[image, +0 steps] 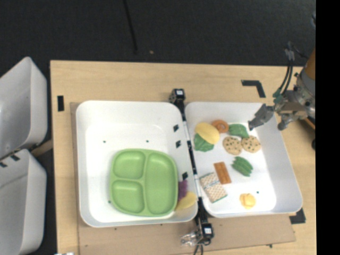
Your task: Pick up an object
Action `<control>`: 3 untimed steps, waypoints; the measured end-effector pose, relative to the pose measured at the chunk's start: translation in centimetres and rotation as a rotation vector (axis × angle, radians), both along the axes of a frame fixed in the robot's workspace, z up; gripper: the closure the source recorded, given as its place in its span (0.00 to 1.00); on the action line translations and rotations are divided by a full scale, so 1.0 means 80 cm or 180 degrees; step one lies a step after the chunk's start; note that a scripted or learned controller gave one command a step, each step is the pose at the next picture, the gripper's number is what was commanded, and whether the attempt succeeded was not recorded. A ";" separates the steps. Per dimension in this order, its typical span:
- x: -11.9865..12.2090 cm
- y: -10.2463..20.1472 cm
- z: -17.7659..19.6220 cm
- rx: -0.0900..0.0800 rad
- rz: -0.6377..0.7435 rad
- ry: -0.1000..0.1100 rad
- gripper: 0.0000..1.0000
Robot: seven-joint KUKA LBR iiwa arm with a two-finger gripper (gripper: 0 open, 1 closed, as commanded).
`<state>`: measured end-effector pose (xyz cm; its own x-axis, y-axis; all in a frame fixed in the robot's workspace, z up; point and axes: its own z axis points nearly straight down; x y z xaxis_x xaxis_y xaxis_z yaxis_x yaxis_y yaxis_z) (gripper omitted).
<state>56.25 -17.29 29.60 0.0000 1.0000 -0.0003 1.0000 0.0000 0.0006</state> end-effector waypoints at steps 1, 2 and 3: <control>0.001 -0.001 0.014 -0.0004 0.0007 -0.0007 1.00; -0.005 0.011 0.051 -0.0003 -0.0003 0.0011 1.00; -0.058 0.084 0.279 -0.0009 0.0022 -0.0071 1.00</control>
